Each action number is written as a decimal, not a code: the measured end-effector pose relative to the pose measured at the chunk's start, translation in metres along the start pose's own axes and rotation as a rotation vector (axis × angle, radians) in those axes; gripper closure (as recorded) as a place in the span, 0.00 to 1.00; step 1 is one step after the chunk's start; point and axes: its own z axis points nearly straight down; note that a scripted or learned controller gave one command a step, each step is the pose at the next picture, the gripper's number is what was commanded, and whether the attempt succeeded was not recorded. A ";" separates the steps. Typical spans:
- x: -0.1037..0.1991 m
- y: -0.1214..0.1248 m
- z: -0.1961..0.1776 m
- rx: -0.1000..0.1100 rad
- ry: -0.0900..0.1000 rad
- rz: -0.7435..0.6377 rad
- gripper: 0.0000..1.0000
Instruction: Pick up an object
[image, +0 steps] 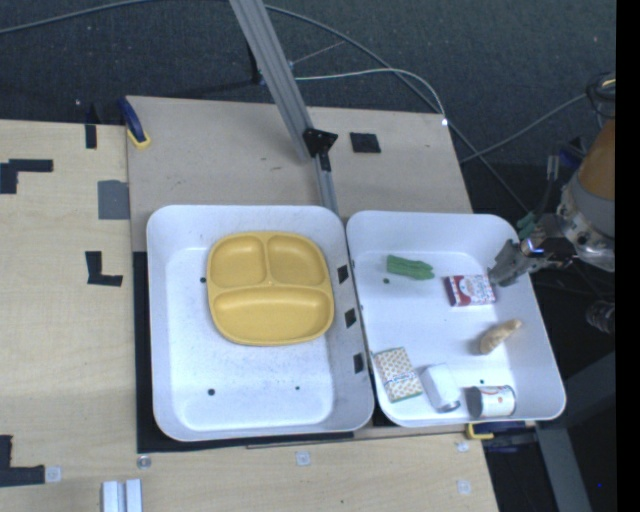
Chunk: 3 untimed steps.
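The bench (60, 300) of light wood fills the left and middle of the frame, and some black tape marks lie on it at the left side. Two white bins stand on it side by side. The left bin (180, 390) sits in the centre of the frame and carries a yellow divided plate (270, 287) with three compartments, lying flat in the bin's upper half. The right bin (420, 235) is just beside it, touching along the middle edge.

A grey metal pole (275, 70) runs from the top of the frame down to the place where the two bins meet.

The arm (600, 200) comes in at the right edge of the frame, and its gripper (508, 262) is over the right rim of the right bin, near the red and white packet (468, 290). Nothing shows between the fingers, but whether they are open or closed I cannot tell.

In the right bin, from bigger to smaller: a checkered packet (397, 373) at the lower left, the red and white packet at the upper right, a green object (410, 267) at the upper middle, a white cylinder with a dark end (490, 401) at the lower right corner, a grey object (440, 387) just beside the checkered packet, and a tan object (498, 336) near the right wall. The writing on the packets is too small to read.
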 end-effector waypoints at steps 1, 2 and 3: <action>0.054 -0.007 -0.001 -0.001 0.001 -0.002 1.00; 0.110 -0.001 0.014 0.001 0.000 -0.002 1.00; 0.169 -0.009 0.032 0.003 0.001 -0.003 1.00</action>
